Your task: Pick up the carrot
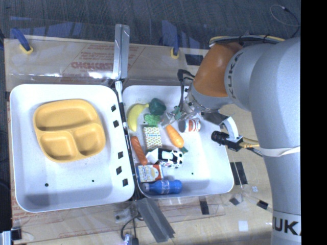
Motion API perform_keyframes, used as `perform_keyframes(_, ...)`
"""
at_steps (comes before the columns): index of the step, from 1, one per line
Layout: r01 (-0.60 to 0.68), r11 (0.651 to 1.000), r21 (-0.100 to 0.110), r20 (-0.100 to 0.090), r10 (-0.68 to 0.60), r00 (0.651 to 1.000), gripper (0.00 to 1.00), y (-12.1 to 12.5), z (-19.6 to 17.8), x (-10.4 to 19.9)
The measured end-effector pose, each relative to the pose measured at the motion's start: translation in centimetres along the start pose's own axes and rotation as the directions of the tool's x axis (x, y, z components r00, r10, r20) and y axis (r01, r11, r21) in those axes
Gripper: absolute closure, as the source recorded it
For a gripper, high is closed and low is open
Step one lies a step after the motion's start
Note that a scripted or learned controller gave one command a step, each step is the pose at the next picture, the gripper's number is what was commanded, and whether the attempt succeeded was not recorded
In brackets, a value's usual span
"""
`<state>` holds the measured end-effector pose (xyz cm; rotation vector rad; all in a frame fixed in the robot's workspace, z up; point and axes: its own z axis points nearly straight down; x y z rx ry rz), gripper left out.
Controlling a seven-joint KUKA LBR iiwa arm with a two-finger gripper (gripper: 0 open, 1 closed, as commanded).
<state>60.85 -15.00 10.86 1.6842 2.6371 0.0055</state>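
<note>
Orange and smooth, the carrot point(174, 135) lay on a slant near the middle of the right bin point(217, 180), between a patterned cracker box point(152, 137) and a small red-and-white can point(193, 125), with a black-and-white toy cow point(170, 157) just below it. The gripper point(183, 114) hovered just above its upper end; whether it was wide or narrow could not be told. The carrot looked light, stiff and probably slick, likely a plastic toy. A hold across its thicker middle seemed safest, since the tapered ends could slip free.

Orange carrot point(174, 136); yellow tray point(69, 128)
</note>
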Motion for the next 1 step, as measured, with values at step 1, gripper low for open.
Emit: perform_keyframes(1,-0.077,0.997,0.010,-0.008,0.077,0.997,1.00,4.46,-9.65,5.78)
